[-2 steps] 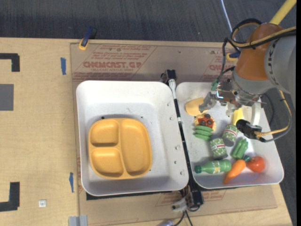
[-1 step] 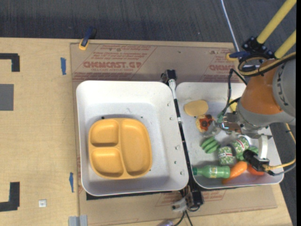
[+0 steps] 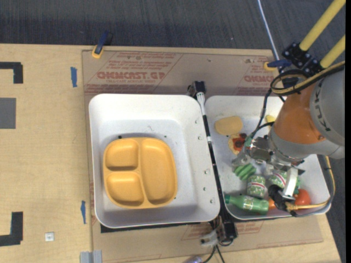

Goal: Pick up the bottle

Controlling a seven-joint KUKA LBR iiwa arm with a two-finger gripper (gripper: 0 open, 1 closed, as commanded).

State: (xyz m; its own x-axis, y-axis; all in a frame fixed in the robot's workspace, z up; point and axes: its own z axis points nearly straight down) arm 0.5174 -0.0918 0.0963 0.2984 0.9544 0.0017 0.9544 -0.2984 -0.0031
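Hovering low over the right white bin (image 3: pixel 324 175), the grey arm's gripper (image 3: pixel 262 159) sat above a green plastic bottle (image 3: pixel 248 203), finger state impossible to tell, yellow divided plate (image 3: pixel 140 171) in the left bin (image 3: pixel 109 114).

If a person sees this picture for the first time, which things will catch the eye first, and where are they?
The yellow divided plate lies in the left bin and stands out most. On the right, the grey arm with its orange band hangs over the right bin, above a crowd of small things. Among them a green bottle lies on its side near the front edge.
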